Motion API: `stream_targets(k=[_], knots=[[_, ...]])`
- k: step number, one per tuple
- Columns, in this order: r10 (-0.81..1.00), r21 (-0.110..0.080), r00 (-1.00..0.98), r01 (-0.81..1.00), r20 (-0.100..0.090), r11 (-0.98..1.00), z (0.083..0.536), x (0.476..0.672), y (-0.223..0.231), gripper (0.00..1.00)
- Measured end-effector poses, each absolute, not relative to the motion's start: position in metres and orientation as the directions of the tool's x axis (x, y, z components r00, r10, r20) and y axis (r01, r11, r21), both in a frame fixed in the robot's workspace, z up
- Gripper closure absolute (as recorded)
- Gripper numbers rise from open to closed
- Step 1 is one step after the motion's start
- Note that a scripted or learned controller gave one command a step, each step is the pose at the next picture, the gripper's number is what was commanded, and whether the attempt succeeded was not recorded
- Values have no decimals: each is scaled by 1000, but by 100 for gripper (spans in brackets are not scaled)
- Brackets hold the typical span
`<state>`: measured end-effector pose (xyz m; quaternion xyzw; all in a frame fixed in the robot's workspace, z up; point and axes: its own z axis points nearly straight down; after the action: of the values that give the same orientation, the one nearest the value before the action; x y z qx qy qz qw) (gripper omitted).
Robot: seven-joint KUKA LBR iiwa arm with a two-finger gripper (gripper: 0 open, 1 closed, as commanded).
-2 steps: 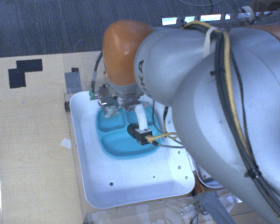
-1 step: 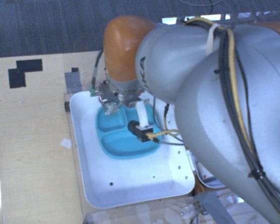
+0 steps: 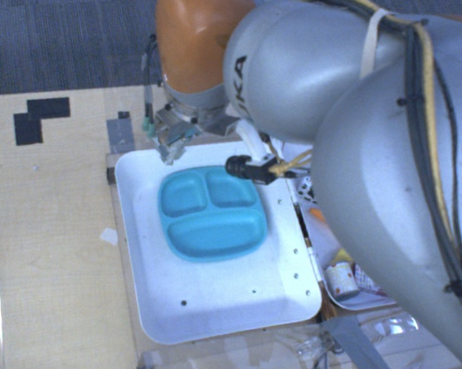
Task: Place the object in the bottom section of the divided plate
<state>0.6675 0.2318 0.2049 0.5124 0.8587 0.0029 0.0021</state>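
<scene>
A light blue divided plate (image 3: pixel 216 230) lies in the upper middle of the left white bin (image 3: pixel 221 306). It has two small sections on its far side and one wide section on its near side, and all three look bare. My gripper (image 3: pixel 168 148) hangs over the bin's far left corner, just beyond the plate's upper left edge. I can make out nothing held in it. The orange band of the arm sits right above it.
The grey arm covers most of the right bin (image 3: pixel 345 297), where a small jar-like item (image 3: pixel 340 278) and a spotted white piece (image 3: pixel 305 187) peek out. A black fitting with a yellow tie (image 3: pixel 250 169) juts over the plate's far right corner.
</scene>
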Motion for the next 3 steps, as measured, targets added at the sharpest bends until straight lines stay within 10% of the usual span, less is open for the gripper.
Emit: stream_targets(k=[1, 3], knots=[[879, 14, -476, 879, -1, 476, 217, 669, 233, 100], [771, 10, -637, 771, -1, 637, 97, 630, 177, 100]])
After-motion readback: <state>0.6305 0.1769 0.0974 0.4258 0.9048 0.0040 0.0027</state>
